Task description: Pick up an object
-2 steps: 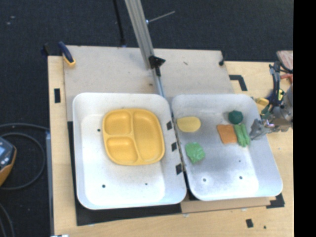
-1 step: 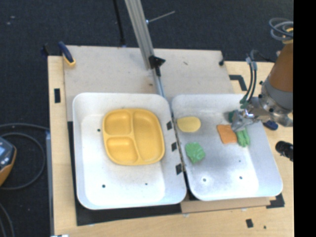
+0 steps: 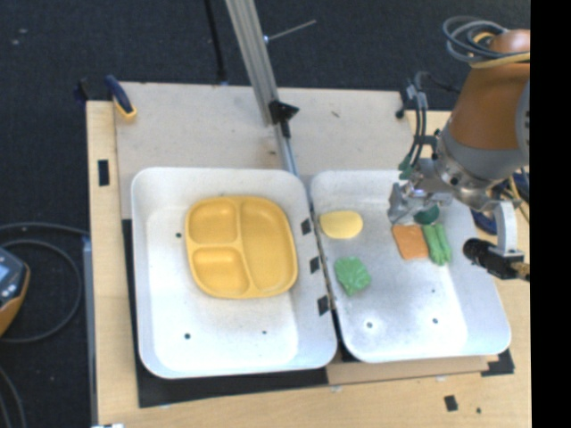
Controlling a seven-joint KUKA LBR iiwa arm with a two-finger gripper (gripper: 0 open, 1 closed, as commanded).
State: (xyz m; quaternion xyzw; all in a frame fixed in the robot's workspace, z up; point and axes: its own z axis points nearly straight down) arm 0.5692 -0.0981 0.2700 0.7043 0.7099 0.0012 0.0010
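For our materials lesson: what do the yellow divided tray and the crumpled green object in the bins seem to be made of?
Yellow divided tray: probably moulded plastic, with a smooth, even colour, rounded edges and three pressed compartments. Its finish looks matte to slightly glossy.

Crumpled green object: possibly soft plastic or foam. Its surface looks lumpy and irregular, but it is too small to be sure.

Setting: a robotics laboratory test cell, not a home or shop. Evidence — a plywood bench (image 3: pixel 178 123) on dark carpet, carrying two shallow white bins (image 3: pixel 161 328) fixed side by side; an aluminium mast (image 3: pixel 250 43) rising behind them, up and left of the hand (image 3: pixel 412 205); loose cables (image 3: pixel 45 248) on the floor far left; an industrial arm (image 3: pixel 486 105) — grey, orange-banded.
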